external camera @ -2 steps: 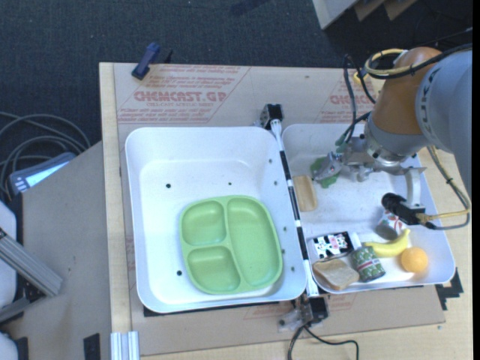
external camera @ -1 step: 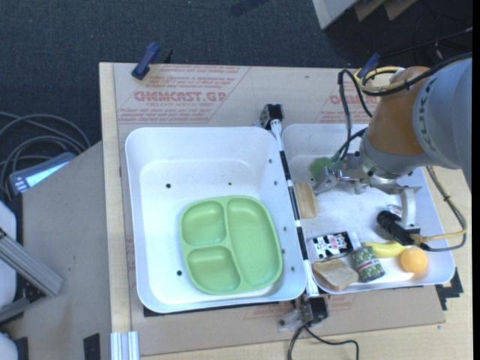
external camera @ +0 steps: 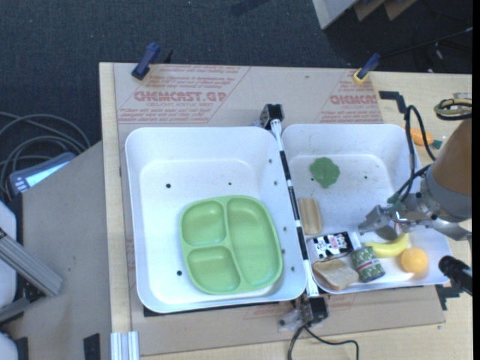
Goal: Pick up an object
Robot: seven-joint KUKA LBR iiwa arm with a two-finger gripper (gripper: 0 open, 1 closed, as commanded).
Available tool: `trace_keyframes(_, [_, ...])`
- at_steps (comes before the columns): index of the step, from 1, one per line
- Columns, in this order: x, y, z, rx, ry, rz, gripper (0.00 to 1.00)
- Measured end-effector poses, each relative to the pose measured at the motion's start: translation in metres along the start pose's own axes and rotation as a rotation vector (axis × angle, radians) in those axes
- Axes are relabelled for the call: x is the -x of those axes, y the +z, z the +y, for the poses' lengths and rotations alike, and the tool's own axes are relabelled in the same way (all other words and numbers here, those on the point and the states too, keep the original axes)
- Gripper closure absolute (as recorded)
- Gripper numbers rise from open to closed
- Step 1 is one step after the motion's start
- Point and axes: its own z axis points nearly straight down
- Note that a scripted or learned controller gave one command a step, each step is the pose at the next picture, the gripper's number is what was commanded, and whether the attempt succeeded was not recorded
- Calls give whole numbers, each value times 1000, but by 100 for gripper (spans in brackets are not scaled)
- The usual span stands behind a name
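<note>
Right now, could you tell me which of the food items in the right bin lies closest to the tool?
The banana, the curved yellow fruit just below the tool. The orange, bread slice and green leafy piece all lie farther off.

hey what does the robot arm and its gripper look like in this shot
The arm enters from the right: a rounded tan-orange band above a grey wrist section, with dark cables running alongside. The gripper is small, metallic grey, with dark wiring bunched at its base.

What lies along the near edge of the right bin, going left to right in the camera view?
Slice of bread → green can → orange. The banana sits just behind the can and orange, so its place in the order is unclear.
</note>
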Motion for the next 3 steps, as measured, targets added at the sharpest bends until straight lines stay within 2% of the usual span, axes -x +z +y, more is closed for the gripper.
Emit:
trace_keyframes(1, [54, 62, 9, 1, -3, 4, 0])
trace_keyframes(2, [54, 61, 141, 6, -8, 8, 0])
trace_keyframes(3, [-39, -143, 168, 7, -4, -1, 0])
